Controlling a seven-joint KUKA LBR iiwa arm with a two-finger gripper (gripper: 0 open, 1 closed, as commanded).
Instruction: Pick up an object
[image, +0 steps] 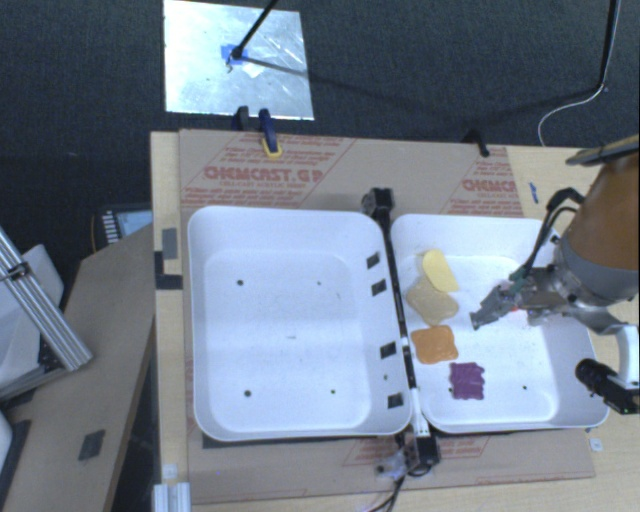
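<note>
Camera view: "CHEMCAST GP" is printed in red on the brown board (262, 172). The gripper (482, 314) is extended leftward above the right bin (500, 412); its state cannot be told.

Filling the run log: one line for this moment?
gripper over right bin | beside beige piece | holding nothing seen | yellow, orange, purple pieces lying

Dark carpet (80, 90) covered the floor around a wooden bench (110, 330). A brown printed board (300, 170) lay on the bench, a shiny metal sheet (240, 60) lay beyond it, and aluminium rails (35, 310) leaned at left.
</note>
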